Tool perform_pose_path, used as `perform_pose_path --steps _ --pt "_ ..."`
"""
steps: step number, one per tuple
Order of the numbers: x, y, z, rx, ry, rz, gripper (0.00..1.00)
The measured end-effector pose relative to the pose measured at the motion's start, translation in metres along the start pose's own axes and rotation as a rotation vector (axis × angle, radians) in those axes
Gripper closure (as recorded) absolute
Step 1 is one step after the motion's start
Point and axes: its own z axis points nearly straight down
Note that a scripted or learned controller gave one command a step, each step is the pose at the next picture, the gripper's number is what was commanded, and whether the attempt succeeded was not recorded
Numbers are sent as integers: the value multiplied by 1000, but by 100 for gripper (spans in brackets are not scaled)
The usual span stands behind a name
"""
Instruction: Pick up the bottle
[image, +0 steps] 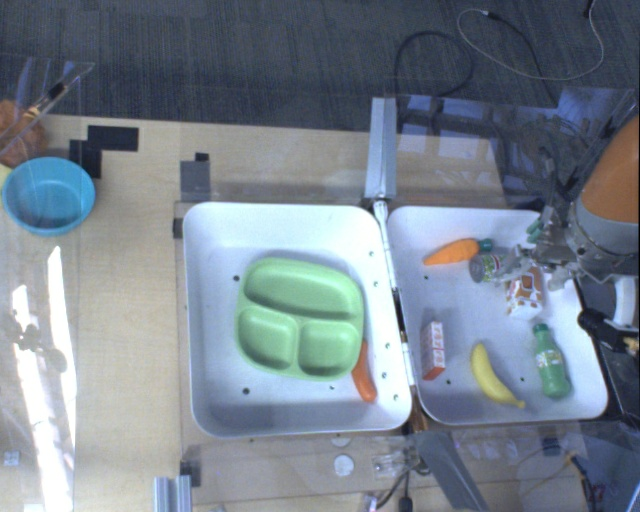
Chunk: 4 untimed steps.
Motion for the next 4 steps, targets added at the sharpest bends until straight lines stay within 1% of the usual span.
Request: perform_pose_path --steps 1,2,3,4 --pt "-10 -52 40 1 1 -7 0" --pt "-10 -52 40 0 1 -6 0" --pt "7 47 16 -4 -1 -41 0" --pt "-18 -71 22 -1 0 -256 0"
